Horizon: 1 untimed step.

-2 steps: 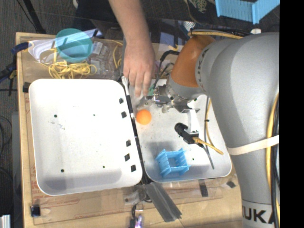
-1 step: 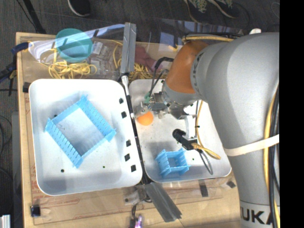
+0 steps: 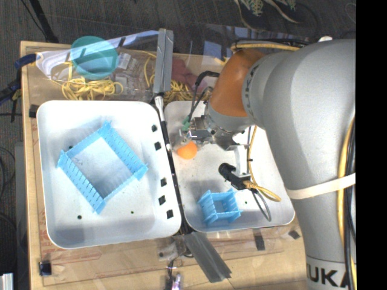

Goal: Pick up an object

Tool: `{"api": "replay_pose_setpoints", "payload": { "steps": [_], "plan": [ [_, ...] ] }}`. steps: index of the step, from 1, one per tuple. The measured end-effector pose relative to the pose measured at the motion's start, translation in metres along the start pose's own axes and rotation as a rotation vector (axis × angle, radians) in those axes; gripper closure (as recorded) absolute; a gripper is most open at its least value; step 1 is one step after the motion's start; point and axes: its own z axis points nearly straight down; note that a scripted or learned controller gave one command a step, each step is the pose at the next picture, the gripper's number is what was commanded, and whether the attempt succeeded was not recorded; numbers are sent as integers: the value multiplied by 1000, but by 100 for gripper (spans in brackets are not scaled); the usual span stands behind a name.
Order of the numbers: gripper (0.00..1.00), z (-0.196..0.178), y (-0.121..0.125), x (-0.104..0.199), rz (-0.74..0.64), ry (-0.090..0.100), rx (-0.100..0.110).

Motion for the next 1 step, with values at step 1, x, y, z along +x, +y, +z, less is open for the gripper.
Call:
{"api": "replay_pose_setpoints", "payload": {
  "steps": [1],
  "plan": [
    [100, -89, 30, 26, -91, 4, 0]
  ]
}}
